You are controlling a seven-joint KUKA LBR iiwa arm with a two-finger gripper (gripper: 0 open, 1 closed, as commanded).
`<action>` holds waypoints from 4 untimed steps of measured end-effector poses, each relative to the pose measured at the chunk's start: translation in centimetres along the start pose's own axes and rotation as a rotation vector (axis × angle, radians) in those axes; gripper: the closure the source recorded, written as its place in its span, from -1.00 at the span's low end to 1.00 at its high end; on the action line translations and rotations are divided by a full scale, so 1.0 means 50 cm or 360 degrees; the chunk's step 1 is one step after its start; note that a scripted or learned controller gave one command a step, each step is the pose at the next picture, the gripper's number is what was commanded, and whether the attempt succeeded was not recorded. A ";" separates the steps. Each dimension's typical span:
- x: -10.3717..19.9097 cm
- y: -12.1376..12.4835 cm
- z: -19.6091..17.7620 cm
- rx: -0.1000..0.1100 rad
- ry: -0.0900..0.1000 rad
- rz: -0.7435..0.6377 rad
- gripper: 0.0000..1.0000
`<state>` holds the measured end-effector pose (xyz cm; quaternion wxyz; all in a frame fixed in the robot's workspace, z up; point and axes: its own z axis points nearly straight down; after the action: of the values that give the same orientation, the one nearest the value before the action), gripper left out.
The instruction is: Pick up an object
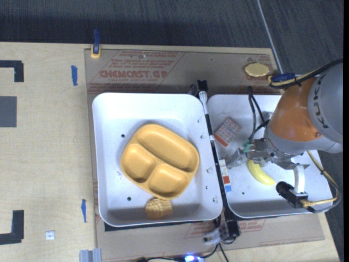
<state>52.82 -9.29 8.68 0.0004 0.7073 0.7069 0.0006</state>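
Nearest the lens, a small tan woven ball lies at the front wall of the left bin, touching the front edge of a yellow three-compartment tray that fills the bin's middle, turned at an angle. Across the divider, in the right bin, a yellow banana lies on the floor just under the arm's wrist. The tool sits low over the bin beside the banana's upper end; whether it grips anything cannot be told. A small orange-and-white packet lies farther back, near the divider. Beyond the bins, a yellow disc rests on the surface.
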 end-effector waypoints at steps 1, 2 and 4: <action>-0.001 0.004 -0.022 -0.0010 -0.0003 0.0002 1.00; 0.152 -0.006 -0.197 -0.0001 0.0000 -0.0003 1.00; 0.032 -0.045 -0.056 -0.0006 -0.0004 -0.0001 -1.00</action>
<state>50.56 -7.71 11.45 0.0027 0.7072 0.7070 0.0010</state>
